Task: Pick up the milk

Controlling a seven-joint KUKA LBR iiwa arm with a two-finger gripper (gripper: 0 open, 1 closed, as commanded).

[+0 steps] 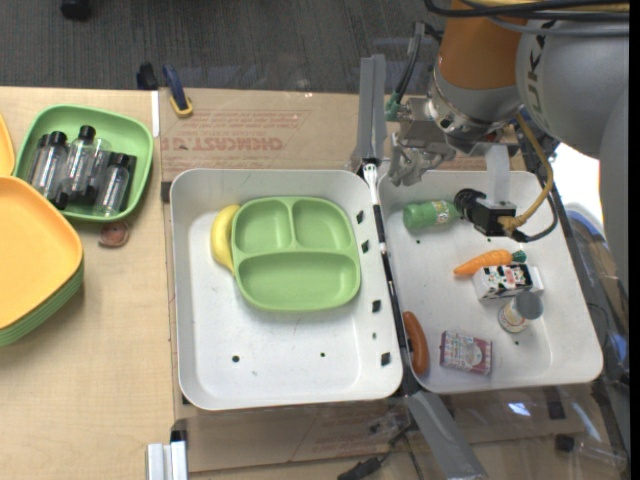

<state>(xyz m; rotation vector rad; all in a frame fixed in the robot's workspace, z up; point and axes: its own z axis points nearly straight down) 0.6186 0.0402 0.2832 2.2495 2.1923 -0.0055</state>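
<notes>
While my hand (412, 168) hangs over the far left corner of the right bin (575, 318), I look for the milk and find it well apart from the hand, toward the right side of that bin: a small white milk carton (507, 281) with dark print, lying on its side just below a toy carrot (487, 262) and touching or nearly touching a small grey cup-like object (519, 311) on its near side. From this slanted view I cannot tell how far apart the hand's digits stand, and I see nothing held there. I judge the carton to be light and boxy, probably a hollow toy or thin card, so it should lift easily but could crush or skid if squeezed hard or clipped at a corner. Its flat faces look smooth, so slipping is a fair risk. I would take it across the short width, on the two long flat sides, near the middle of its length, coming straight down. The carrot and the cup crowd it, so I expect little room for the digits on those sides. Closer to the hand lies a green bottle (432, 214), which I must not mistake for the target.
</notes>
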